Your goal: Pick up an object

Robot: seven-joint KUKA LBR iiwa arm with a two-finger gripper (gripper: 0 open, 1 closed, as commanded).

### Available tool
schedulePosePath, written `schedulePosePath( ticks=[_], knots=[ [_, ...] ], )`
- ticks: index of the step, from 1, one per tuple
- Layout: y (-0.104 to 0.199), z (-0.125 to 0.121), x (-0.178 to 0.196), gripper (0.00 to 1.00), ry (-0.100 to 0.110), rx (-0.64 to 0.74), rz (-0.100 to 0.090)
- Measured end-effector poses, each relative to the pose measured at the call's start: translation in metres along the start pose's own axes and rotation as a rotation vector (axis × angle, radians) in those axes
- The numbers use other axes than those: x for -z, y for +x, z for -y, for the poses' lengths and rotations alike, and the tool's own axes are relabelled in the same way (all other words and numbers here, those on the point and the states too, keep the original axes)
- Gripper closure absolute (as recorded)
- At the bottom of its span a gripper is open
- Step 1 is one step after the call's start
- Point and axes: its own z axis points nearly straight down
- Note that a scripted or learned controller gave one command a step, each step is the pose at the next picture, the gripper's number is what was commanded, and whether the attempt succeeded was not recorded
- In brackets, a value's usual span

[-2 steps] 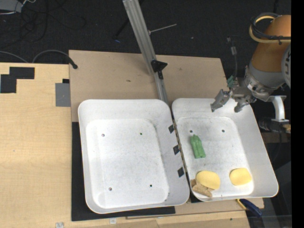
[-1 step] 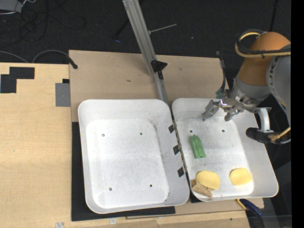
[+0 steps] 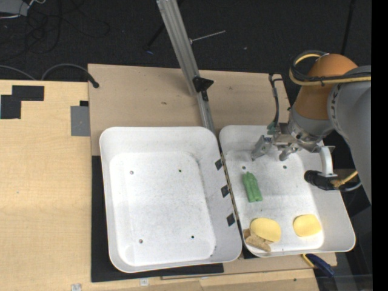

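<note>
My jaws point(image 3: 272, 151) hang spread and empty over the right bin point(image 3: 339, 223) — I'd drop squarely over the green block point(image 3: 252, 187), straddling its narrow width, before clamping.

Block point(image 3: 252, 187) in right bin point(image 3: 339, 223), left of tool point(image 3: 271, 152)

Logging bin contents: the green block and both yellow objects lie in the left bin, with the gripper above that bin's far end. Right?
Not quite. The camera view shows the green block and both yellow objects in the right bin, with the gripper above its far end.
</note>
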Motion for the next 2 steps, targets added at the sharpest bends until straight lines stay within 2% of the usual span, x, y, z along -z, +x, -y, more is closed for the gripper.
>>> schedulePosePath(
  ticks=[1, 2],
  knots=[
    [0.0, -0.001, 0.013, 1.0, -0.003, -0.001, 0.0],
    [-0.002, -0.005, 0.076, 1.0, -0.012, -0.003, 0.002]
  ],
)
